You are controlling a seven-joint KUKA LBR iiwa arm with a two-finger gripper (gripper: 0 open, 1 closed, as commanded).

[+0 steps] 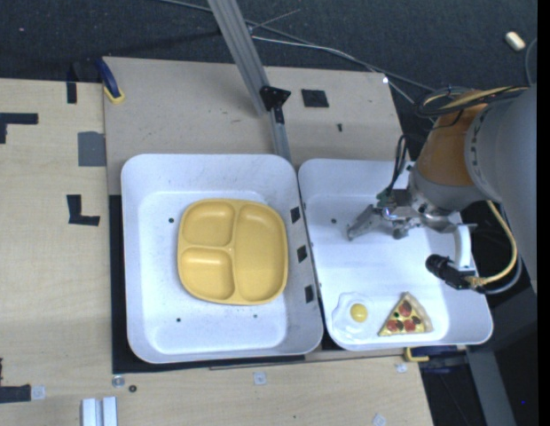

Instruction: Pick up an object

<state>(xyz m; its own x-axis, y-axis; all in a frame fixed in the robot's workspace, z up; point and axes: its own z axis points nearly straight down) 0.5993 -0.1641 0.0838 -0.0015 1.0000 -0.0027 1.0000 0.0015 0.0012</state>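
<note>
Left bin (142, 238): one yellow divided plate (232, 250), rigid smooth plastic by the look, light; you would take it at the rim. Right bin (324, 189): one toy fried egg (353, 314) and one toy pizza slice (404, 316), side by side at the near wall, both flat, light, probably slippery, best pinched across an edge. Gripper (359, 228): above the right bin's floor, well apart from both toys; nothing shows between its fingers, and you cannot tell their opening.
</note>
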